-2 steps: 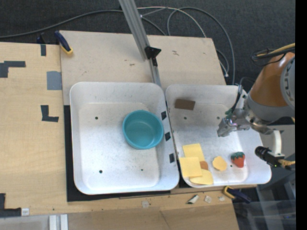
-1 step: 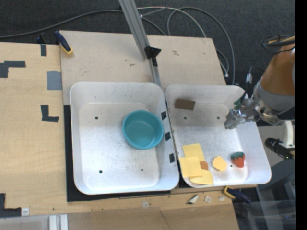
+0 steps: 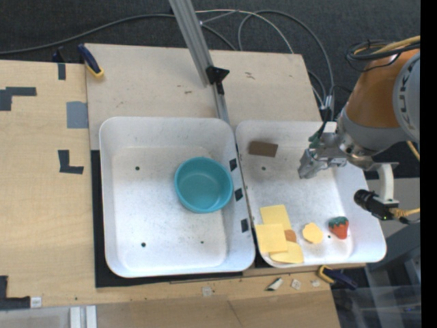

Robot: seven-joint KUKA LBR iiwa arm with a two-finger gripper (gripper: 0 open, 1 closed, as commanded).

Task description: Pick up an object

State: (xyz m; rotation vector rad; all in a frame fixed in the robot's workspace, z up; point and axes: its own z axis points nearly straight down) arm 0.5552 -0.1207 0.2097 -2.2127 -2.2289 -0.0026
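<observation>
Gripper [image 3: 313, 166] hangs over the right bin [image 3: 355, 255] holding nothing I can see (can't tell its state); brown block [image 3: 263, 148] sits just beside it, probably the target

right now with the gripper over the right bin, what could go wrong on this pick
The gripper hangs over bare floor of the right bin, so a straight descent would likely close on nothing. The yellow pieces overlap near the front edge; a grab there may lift several or slip. The brown block lies close to the bin's back wall, which may leave little room for the fingers.
</observation>
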